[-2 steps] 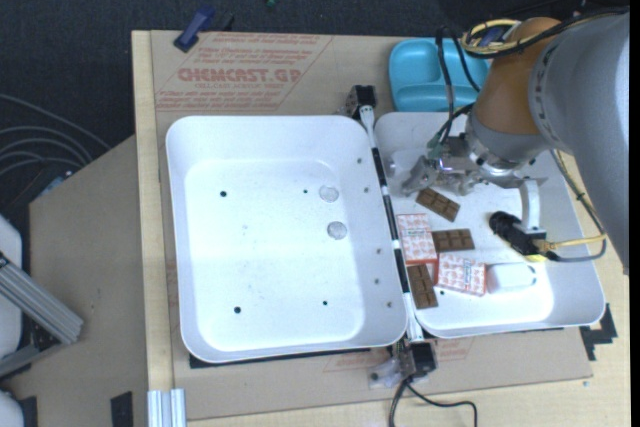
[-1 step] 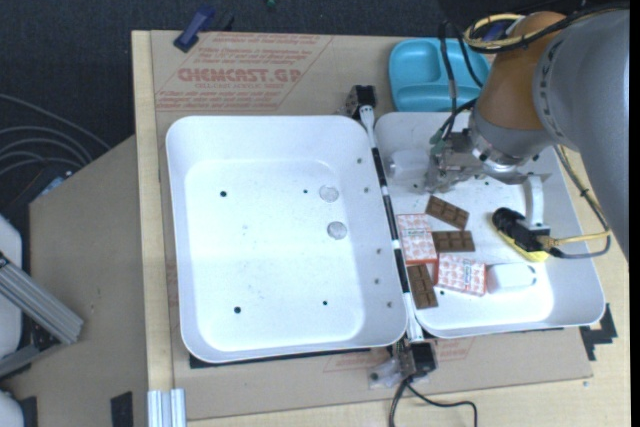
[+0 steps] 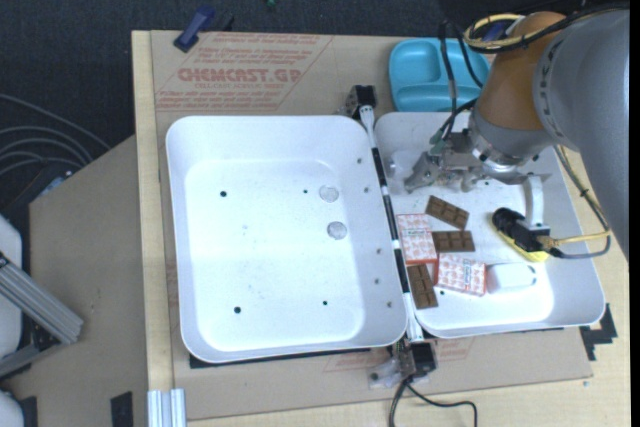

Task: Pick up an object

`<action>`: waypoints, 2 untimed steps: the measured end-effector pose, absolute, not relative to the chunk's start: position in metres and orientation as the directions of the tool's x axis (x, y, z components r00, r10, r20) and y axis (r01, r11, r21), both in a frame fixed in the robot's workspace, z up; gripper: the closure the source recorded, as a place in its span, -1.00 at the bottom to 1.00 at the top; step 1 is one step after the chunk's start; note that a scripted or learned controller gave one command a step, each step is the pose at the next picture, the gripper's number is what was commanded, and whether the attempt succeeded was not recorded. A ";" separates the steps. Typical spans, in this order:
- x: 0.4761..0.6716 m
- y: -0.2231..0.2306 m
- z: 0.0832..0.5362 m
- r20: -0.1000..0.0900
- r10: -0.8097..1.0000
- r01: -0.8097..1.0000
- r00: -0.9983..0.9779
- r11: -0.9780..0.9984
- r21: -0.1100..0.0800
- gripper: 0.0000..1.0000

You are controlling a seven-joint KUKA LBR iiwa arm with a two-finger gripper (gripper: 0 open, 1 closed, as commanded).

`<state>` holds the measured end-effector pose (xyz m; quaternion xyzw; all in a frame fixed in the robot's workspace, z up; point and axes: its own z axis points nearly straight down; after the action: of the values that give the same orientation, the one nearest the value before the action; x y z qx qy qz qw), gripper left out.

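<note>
Brown bar [image 3: 424, 285] lies nearest, along the left wall of the right bin [image 3: 560, 287], touching a red-and-white packet [image 3: 462, 275]. A white oblong piece [image 3: 515, 277] is just beside that. Further back sit a second packet [image 3: 415, 237], a second brown bar [image 3: 453, 241] and a third brown bar [image 3: 447, 211]. My pincer [image 3: 435, 167] hangs just beyond them over the bin's far left. I can't tell how wide it is or if it grips anything. Left bin [image 3: 270, 300] has two small round discs [image 3: 337, 231]. A blue tray [image 3: 425, 75] is behind.
</note>
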<state>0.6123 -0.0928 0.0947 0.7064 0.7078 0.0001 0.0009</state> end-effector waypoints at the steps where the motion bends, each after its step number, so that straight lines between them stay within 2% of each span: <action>1: 0.570 -0.093 0.085 0.001 1.000 1.000 0.000 0.000 -0.002 -1.00; 2: 0.571 -0.092 0.094 0.001 1.000 1.000 0.001 -0.001 -0.001 1.00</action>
<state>0.5706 -0.0921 0.0944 0.7073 0.7069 0.0000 -0.0009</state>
